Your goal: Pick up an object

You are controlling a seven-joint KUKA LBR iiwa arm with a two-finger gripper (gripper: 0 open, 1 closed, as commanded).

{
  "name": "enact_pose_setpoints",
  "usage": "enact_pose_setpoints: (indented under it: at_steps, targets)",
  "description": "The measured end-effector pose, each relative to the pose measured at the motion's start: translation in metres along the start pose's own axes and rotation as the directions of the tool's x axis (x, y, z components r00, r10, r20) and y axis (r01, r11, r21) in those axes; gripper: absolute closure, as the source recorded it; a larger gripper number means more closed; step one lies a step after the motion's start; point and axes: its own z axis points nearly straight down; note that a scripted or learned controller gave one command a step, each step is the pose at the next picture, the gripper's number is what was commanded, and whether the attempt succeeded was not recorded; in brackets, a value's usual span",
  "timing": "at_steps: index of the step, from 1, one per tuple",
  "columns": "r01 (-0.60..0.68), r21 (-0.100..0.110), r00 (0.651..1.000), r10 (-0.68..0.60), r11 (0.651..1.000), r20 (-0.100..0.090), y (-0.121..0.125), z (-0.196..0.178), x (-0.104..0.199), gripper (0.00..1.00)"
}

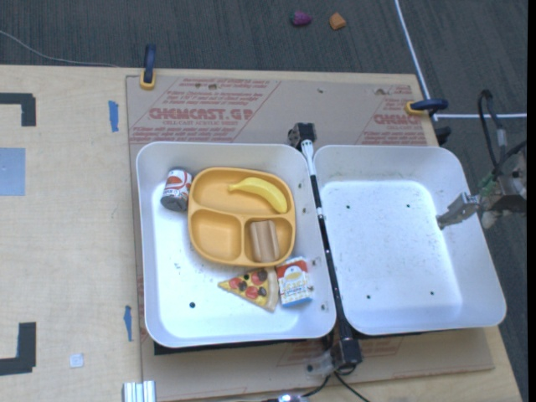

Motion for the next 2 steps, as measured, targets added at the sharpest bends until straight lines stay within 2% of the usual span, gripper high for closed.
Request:
enact_pose_setpoints:
  at_steps: [1,2]
  targets:
    - [0.0,0.0,1.0,0.0,1.0,0.0,0.0,0.0,0.0,0.0]
    - [0.009,-0.004,1.0,-0.009,1.0,-0.014,0.019,0.124,-0.011,0.0]
